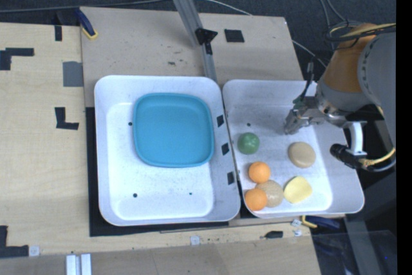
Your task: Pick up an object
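1. Two white bins are set side by side on a wooden bench; a blue plate point(172, 129) lies in the left bin point(112, 158), and the loose objects lie in the right bin point(270, 96).
2. Five candidates are seen in the right bin: a green ball point(248, 142), a beige lump point(301, 154), an orange ball point(259, 172), a second orange ball point(255, 199) touching a tan lump point(272, 193), and a yellow piece point(297, 190).
3. The gripper point(297, 120) is seen low over the bin's bare upper floor, near the beige lump and above it in the picture; nothing is held between the fingers, which appear narrowly parted, though their tips are small and dark.
4. The step is judged to be the approach, with no object yet secured.
5. The beige lump is best chosen, as it is nearest and stands apart from its neighbours.
6. The fingers should be widened before descent, so that the lump is straddled, not pushed.
7. The gripper should be centred over the lump and closed only once low enough.
8. The crowded cluster at the bin's lower edge is best avoided, since round objects may roll away when nudged.
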Action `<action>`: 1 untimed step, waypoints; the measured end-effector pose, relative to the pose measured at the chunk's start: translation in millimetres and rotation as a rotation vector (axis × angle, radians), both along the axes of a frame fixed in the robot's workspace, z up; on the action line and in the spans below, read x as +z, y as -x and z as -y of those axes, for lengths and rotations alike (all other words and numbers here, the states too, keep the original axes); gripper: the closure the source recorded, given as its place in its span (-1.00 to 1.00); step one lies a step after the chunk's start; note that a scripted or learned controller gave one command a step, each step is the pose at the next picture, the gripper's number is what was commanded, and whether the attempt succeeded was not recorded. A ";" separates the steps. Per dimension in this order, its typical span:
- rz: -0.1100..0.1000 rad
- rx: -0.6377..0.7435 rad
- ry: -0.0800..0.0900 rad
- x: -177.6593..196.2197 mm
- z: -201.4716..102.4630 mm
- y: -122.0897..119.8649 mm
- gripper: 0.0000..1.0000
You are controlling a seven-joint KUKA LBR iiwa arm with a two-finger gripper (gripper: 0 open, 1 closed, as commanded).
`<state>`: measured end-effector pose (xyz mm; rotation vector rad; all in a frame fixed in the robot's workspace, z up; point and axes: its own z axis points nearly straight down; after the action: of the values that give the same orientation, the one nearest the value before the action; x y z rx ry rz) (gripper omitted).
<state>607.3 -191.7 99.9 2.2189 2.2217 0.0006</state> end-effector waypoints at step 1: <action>0.002 -0.001 0.000 54.1 2.7 -10.3 1.00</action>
<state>617.6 -194.4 154.0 2.2185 2.2198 0.0029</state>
